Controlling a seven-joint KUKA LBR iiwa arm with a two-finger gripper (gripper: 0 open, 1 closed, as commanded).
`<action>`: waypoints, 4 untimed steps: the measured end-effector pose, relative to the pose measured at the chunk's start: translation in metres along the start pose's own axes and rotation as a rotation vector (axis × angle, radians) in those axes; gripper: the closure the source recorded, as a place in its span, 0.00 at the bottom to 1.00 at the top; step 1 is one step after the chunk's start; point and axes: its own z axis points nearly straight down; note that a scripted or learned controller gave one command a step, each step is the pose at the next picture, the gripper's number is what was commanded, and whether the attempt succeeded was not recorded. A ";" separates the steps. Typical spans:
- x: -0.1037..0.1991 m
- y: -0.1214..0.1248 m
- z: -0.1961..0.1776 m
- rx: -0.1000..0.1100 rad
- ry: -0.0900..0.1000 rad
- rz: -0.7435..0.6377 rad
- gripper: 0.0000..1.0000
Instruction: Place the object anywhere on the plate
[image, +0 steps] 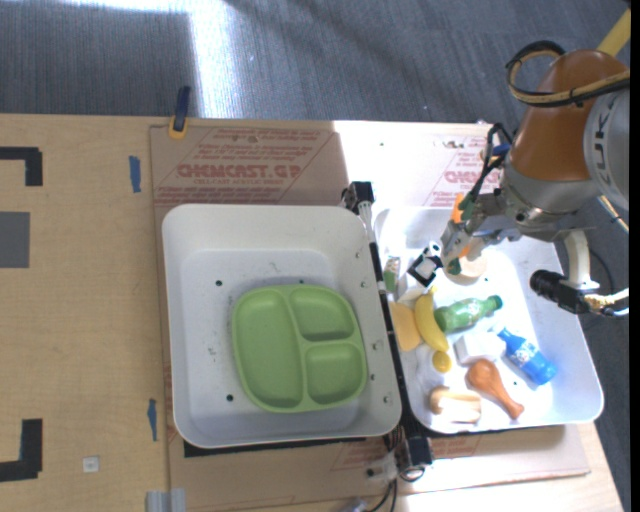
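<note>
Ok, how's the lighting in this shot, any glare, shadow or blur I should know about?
In the camera view, a bright sunlit patch falls on the grey floor at top; the right bin looks washed out against its toys; the green plate is evenly lit and sharp; the gripper sits in shade under the arm, its small parts soft and hard to resolve.

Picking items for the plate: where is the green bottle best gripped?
Grip the green bottle across its body, from above. It lies on its side, cap toward the bin's right, so the pincer should probably close across the rounded width, clear of the banana.
</note>
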 end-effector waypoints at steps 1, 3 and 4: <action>0.070 -0.058 0.006 0.006 0.004 0.006 1.00; 0.234 -0.094 -0.053 -0.003 0.002 -0.271 1.00; 0.233 -0.094 -0.052 -0.001 0.000 -0.268 0.00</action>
